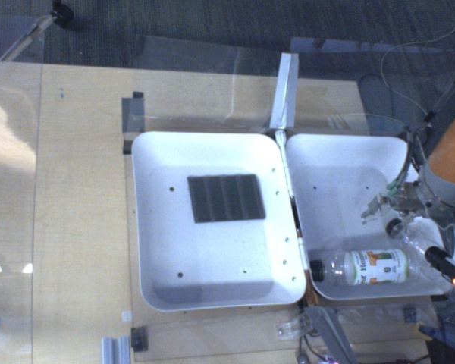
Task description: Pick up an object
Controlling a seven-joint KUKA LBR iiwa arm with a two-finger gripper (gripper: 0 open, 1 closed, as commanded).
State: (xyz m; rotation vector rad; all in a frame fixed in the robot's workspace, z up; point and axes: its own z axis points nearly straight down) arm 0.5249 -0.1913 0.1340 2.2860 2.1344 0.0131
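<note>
A clear plastic bottle [362, 267] with a black cap and a white and orange label lies on its side along the front wall of the right bin [341, 165]. My gripper [387, 207] hangs over the right side of that bin, a little above and to the right of the bottle. Nothing shows between its fingers. The arm's orange band [449, 158] comes in from the right edge.
The left bin [159, 203] holds a dark ribbed rectangular pad [226, 198] near its middle. A metal divider post [283, 97] rises behind the seam between the bins. Cables and clamps sit at the bench's front right corner [432, 317].
</note>
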